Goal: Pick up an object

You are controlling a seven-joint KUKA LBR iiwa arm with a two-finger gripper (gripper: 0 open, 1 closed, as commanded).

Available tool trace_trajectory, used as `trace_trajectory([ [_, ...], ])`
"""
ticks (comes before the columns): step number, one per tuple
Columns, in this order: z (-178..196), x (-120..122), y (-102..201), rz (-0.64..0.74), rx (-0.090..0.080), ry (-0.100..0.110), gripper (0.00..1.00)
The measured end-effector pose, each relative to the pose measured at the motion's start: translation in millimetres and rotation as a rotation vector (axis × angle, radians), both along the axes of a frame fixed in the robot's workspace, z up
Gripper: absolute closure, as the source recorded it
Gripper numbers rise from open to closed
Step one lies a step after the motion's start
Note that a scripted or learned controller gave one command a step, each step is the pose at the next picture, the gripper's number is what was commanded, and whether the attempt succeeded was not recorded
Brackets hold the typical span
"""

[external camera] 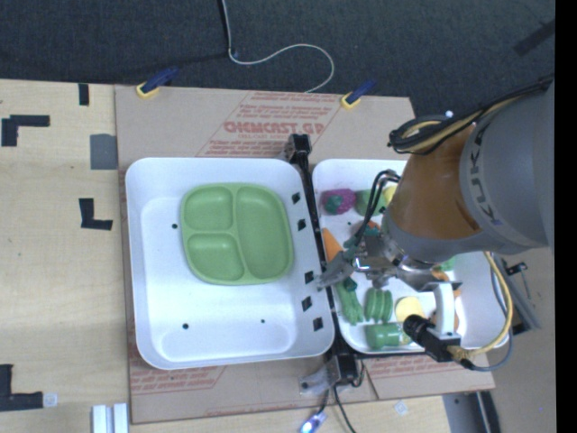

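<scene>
Glossy green sectioned plate (238,233) lying in left bin (153,269), small plastic toys (377,307) sitting beneath claw (365,273), claw's opening impossible to tell

Plenty of open floor in the left white bin (153,269) around that green divided plastic plate (238,232); the right white bin (491,309) is tight, small green toy pieces (377,318) crowded under the bulky grey-and-orange arm (451,197)
</scene>
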State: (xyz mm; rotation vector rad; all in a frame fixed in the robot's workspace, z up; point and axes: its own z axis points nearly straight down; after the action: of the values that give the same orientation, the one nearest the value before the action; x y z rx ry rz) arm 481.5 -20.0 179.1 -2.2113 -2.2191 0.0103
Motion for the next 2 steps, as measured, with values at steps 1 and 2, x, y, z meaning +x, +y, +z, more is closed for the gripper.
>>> trace_trajectory([
  [1,14.1,0.9,-1.8,-0.002,-0.001,-0.005,1.0],
  [2,40.2,1.8,48.9,0.002,-0.001,-0.01,1.0],
])
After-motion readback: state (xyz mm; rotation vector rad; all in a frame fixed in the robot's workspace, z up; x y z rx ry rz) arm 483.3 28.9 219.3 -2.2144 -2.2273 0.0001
